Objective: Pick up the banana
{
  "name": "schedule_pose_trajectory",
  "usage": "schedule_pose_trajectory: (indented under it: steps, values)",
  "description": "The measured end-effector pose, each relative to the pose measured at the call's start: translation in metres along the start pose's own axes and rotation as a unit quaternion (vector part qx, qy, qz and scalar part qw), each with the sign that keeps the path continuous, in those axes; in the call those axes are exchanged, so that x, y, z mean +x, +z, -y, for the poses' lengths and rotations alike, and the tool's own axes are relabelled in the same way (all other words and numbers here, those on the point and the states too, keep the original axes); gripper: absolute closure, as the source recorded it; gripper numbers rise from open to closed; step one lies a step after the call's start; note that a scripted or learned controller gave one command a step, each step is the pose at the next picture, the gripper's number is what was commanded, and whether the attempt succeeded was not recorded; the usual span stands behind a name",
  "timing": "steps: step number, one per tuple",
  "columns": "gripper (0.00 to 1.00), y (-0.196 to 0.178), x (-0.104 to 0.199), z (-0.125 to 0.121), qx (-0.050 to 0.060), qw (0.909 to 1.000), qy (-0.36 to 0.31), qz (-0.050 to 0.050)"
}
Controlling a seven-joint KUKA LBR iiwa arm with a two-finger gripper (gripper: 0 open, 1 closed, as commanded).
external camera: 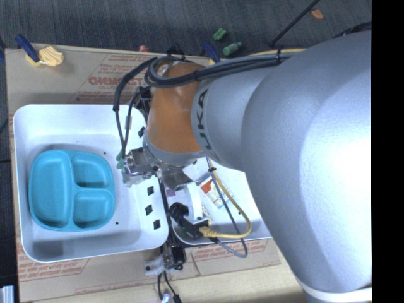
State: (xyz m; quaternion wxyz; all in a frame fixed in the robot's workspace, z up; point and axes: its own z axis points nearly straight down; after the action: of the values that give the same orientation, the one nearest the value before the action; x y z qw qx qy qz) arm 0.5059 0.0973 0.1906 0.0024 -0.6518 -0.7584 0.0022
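Grey arm is hanging over the right bin, blocking most of it, so I can't spot the banana or tell how the end effector is set. Left bin is holding a blue divided plate. Best bet: be confirming the banana's position before descending.

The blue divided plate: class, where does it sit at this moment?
The blue divided plate lies in the left white bin, on the camera view's left side, just left of the arm's orange band.
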Motion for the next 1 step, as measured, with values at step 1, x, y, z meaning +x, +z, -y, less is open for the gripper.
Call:
schedule_pose_trajectory:
  steps: [1]
  values:
    - [1.00, -0.0011, -0.0386, -0.0186, -0.001, 0.9945, 0.105, 0.001]
